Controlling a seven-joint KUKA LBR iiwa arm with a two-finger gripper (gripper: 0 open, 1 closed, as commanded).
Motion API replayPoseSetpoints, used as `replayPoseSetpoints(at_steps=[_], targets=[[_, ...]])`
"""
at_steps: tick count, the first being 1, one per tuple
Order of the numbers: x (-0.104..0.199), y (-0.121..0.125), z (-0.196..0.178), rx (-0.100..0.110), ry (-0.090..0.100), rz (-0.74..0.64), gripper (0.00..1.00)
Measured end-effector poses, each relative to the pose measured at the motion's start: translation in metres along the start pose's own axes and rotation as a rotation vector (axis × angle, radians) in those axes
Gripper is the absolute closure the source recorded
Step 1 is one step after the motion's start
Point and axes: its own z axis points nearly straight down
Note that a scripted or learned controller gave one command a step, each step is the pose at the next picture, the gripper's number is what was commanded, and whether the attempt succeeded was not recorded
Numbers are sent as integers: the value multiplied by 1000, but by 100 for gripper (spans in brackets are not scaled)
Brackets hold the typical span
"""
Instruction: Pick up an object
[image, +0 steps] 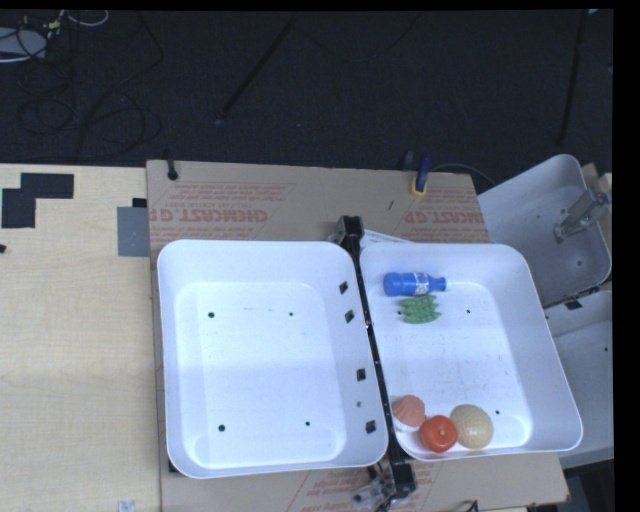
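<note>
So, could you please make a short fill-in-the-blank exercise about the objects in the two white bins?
1. The blue bottle lies in the ____ bin of the two.
2. Just below the bottle in the picture lies a small ____ object with a leafy outline.
3. The red round object sits between a pink one and a ____ one.
4. These three round objects are grouped near the bin's ____ edge in the picture.

Missing words: right; green; beige; bottom
</note>
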Motion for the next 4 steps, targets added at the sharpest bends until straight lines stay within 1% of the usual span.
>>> replayPoseSetpoints(at_steps=[1,2,3,4], targets=[[-1,-77,-63,-2,-1,1,0],[0,-94,-88,0,0,0,0],[0,-92,-96,3,0,-3,100],[3,-77,-135,0,-1,-4,100]])
